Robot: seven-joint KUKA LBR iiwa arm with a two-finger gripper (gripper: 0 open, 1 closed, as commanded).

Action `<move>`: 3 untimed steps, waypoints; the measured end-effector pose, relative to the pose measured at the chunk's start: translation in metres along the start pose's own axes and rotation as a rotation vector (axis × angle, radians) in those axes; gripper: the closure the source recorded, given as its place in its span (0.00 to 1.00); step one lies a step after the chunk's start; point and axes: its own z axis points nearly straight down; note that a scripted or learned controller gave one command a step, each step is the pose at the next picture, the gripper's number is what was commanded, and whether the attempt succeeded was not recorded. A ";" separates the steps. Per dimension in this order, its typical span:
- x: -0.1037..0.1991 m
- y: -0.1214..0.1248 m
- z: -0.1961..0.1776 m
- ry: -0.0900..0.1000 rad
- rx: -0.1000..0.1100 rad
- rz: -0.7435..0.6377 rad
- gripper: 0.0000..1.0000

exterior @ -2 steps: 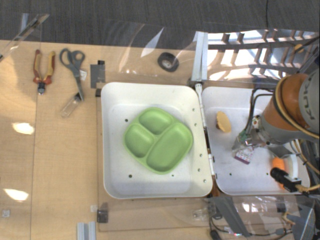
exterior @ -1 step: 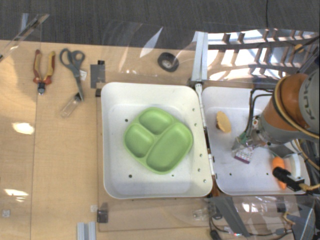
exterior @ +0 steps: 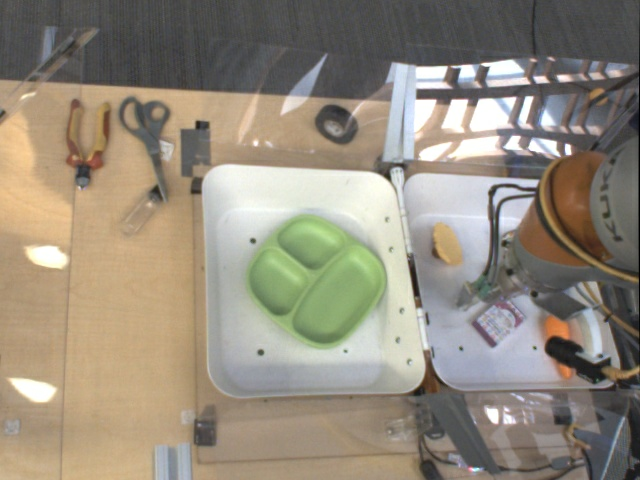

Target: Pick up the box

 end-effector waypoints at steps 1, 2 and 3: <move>-0.015 -0.036 0.000 -0.001 0.002 0.049 0.00; -0.015 -0.033 -0.011 -0.004 -0.005 0.046 1.00; 0.042 -0.021 -0.116 0.005 0.010 0.060 1.00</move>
